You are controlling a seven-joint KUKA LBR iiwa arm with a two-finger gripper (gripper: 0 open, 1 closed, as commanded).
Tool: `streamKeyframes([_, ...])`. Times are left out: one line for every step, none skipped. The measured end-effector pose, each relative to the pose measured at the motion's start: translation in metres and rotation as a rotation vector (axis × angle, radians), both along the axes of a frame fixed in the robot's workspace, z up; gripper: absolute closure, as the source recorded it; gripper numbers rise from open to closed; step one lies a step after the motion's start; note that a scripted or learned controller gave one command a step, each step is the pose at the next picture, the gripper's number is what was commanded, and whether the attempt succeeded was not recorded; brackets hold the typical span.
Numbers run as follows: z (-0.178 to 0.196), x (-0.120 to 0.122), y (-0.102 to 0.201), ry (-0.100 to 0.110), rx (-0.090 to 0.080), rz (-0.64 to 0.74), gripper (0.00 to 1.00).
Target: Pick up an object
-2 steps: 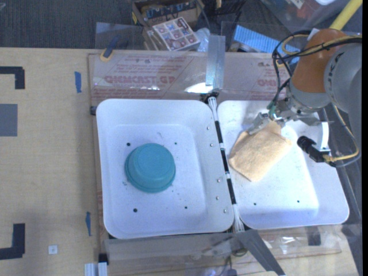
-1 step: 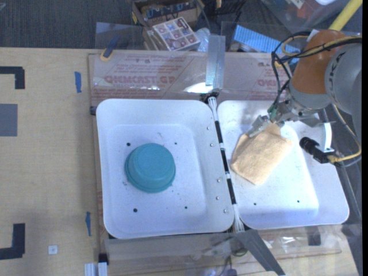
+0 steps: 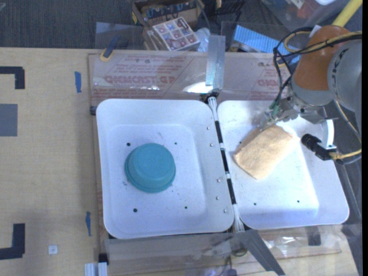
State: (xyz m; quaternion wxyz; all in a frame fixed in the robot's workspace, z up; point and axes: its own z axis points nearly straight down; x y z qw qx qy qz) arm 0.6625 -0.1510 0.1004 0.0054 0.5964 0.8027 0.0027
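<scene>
A tan, bread-like sponge block [image 3: 265,151] lies at a slant in the right bin [image 3: 299,206], toward its upper left. A teal round bowl [image 3: 150,167], upside down, rests in the middle of the left bin [image 3: 115,119]. My gripper [image 3: 278,112] hangs low over the back of the right bin, right at the sponge's upper right end. The grey wrist and orange band [image 3: 315,62] rise behind it and hide part of the gripper.
A metal divider [image 3: 223,154] runs between the two bins. Black cables [image 3: 322,145] loop off the wrist over the right bin's right side. Cardboard and clutter sit behind the bins, and a pale wooden bench top [image 3: 46,154] spreads to the left.
</scene>
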Motion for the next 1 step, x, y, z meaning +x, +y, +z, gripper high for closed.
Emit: streamKeyframes([0.0001,0.0,-0.0001,0.0,0.0,0.0,0.0])
